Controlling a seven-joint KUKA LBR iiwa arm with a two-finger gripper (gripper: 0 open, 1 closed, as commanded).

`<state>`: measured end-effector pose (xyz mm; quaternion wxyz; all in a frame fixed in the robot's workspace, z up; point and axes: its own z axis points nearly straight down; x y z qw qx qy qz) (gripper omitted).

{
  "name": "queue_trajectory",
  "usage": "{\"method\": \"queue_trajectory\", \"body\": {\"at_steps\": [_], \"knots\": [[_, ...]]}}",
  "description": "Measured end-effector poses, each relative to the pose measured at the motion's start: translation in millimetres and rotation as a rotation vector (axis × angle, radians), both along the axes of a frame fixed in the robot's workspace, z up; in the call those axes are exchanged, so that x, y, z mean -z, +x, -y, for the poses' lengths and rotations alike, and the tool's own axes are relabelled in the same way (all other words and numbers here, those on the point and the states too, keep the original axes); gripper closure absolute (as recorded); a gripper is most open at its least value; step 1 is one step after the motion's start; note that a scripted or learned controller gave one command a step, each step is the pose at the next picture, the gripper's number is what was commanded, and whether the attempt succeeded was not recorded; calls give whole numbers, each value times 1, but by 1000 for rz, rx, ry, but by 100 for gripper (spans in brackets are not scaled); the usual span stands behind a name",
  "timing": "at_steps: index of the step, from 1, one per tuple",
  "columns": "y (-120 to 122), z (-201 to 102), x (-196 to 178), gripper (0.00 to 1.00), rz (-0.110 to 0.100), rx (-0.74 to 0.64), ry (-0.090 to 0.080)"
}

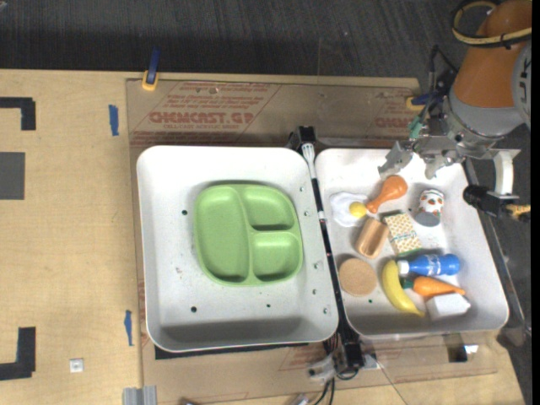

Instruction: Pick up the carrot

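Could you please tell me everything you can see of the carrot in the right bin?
The carrot is a small orange toy, plastic by its look, tapering to a point at the camera view's right. It lies on its side near the front of the right bin, beside the banana, just below the blue bottle and above a white block.

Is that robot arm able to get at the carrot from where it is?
Probably, though it's tight: the carrot lies uncovered at the right bin's near end, crowded by a blue bottle, banana and white block.
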<state>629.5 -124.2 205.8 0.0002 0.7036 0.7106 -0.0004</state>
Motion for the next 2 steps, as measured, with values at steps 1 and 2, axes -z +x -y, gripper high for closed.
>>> {"method": "queue_trajectory", "body": {"at_steps": [1,2], "knots": [[20,-16,99,0,11,-112,-3],[3,-27,114,0,8,-29,-2]]}}
